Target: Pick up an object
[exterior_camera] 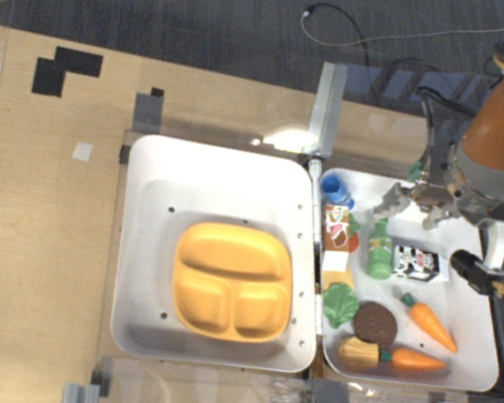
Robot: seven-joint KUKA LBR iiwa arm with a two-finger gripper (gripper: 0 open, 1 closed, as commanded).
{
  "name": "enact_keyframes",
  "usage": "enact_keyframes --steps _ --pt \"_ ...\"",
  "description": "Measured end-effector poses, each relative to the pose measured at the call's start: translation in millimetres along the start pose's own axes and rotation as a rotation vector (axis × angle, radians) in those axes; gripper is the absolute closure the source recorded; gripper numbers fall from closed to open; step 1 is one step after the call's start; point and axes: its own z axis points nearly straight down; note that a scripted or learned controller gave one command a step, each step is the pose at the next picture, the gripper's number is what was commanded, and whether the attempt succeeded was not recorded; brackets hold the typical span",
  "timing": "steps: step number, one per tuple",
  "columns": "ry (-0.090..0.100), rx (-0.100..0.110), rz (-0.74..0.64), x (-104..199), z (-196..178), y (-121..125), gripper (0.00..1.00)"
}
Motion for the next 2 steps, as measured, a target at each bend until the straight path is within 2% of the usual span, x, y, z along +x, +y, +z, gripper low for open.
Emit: enact_keyframes --steps 1,2 --pt "-0.001 -0.009 0.045 -5.8 101.0 -4.2 0.00" --pt "0.000 -0.017 0.045 -4.3 88.3 -1.5 1.00"
